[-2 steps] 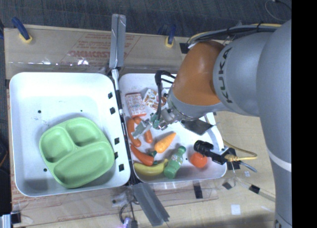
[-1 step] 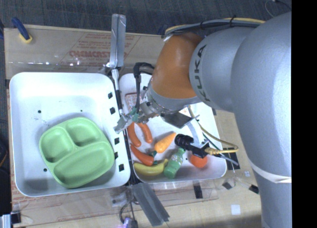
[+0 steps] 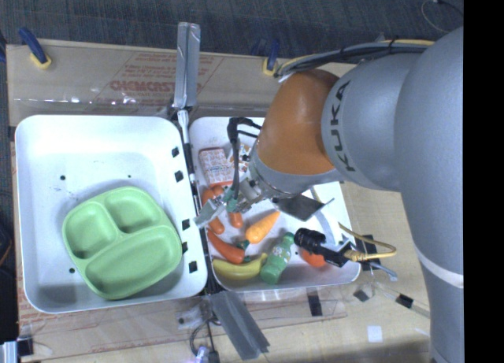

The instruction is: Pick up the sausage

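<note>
In the right bin [image 3: 346, 273] a reddish-orange sausage [image 3: 225, 249] lies near the front left, just above a yellow banana [image 3: 236, 268]. My gripper [image 3: 224, 205] hangs low over the left part of this bin, a little behind the sausage and beside the divider wall. Small orange pieces [image 3: 235, 217] sit right under it. From the right, the arm's orange band and grey body cover the middle and back of the bin.
An orange carrot [image 3: 261, 226], a green bottle [image 3: 276, 261] and a small orange item [image 3: 313, 258] lie in the same bin. A pale packet [image 3: 214, 163] rests at its back left. The left bin [image 3: 47, 149] holds a green divided plate [image 3: 122, 239].
</note>
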Controlling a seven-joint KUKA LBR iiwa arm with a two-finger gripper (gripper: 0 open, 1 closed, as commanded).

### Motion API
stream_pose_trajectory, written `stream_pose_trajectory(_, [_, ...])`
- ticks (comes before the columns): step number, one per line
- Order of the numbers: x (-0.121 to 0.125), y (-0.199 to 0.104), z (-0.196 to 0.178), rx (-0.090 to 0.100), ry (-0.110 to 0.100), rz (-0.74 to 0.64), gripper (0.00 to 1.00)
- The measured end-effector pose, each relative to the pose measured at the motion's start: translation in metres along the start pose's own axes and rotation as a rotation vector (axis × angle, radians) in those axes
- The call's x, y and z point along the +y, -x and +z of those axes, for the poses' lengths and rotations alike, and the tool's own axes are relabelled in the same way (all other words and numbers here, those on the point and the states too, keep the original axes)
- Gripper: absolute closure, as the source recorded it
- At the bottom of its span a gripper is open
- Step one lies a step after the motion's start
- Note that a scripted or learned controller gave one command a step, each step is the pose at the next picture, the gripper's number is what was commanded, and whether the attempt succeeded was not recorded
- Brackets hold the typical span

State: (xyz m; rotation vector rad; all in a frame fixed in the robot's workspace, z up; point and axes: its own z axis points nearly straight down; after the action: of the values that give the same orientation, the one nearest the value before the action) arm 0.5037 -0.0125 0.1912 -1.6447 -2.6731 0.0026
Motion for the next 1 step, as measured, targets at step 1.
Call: stream_pose_trajectory(1, [-0.0186, 0.0447, -0.0006, -0.002, 0.003, -0.040, 0.00])
